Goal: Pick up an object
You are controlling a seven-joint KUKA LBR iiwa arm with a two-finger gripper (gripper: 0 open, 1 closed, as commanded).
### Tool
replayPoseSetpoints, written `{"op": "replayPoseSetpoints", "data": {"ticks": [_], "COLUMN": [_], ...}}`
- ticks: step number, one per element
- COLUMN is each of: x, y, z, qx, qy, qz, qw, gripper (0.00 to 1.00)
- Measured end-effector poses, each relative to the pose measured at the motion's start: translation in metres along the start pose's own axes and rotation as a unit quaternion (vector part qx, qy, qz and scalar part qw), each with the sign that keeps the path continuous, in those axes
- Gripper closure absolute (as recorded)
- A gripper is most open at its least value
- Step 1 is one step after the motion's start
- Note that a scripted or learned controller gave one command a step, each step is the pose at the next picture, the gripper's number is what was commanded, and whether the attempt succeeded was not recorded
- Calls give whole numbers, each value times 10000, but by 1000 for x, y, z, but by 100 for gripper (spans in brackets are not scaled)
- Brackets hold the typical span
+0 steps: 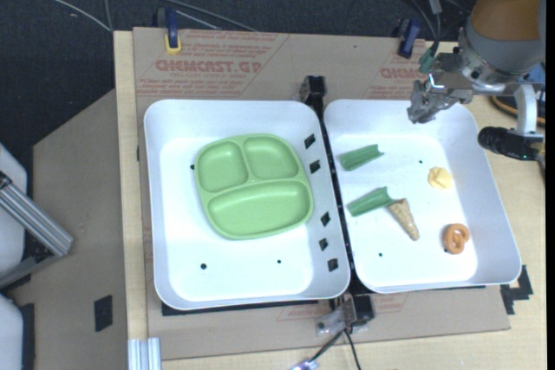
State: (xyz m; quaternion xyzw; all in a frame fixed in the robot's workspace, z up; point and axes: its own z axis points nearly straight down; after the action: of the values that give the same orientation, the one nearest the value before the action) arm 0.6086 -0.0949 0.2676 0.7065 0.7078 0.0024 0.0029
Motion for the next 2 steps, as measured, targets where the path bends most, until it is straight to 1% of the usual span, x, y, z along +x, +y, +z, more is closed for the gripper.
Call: {"op": "replayPoseSetpoints", "data": {"ticks": [1,2], "x": [40,94], "y": [-12,-30], "z": [9,11], "qx": [53,56], "qy": [15,20], "qz": [-10,-18], "qw": [10000,10000], "gripper": [100,100]}}
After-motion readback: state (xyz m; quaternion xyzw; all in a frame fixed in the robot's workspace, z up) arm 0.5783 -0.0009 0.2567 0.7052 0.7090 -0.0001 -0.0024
